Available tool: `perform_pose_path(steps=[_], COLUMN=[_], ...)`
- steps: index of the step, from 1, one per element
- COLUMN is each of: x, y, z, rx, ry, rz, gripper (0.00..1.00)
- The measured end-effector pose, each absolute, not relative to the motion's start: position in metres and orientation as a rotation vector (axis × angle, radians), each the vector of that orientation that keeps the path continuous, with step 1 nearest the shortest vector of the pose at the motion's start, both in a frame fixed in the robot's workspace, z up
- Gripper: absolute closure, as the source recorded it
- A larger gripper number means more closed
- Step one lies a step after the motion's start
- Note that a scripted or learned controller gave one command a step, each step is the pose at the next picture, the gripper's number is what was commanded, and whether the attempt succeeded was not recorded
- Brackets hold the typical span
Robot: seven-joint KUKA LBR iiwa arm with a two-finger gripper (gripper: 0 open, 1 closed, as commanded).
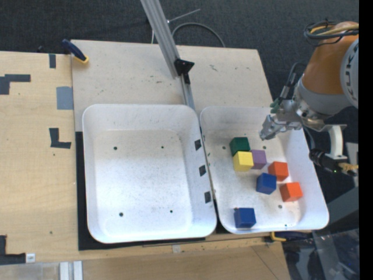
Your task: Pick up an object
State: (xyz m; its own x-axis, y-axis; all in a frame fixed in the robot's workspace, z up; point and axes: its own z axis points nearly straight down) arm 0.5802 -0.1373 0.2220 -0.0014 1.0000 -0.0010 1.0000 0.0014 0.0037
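Seven blocks sit in the right bin; I'd take the green block, nearest my gripper, which hovers at its two o'clock. My finger state I cannot tell. The yellow block touches it at six o'clock, so I should straddle its free sides.

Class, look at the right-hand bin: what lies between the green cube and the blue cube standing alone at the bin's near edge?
In the camera view, the yellow cube sits just below the green cube; past it is bare bin floor down to the lone blue cube.
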Motion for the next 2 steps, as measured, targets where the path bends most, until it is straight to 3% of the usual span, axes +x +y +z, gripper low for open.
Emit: perform_pose_path(steps=[1,2], x=[0.583,0.589], y=[-0.135,-0.084], z=[0.285,0.266], rx=[2.215,2.217], ry=[2.220,2.229], rz=[0.005,-0.001], gripper=[1.00,1.00])
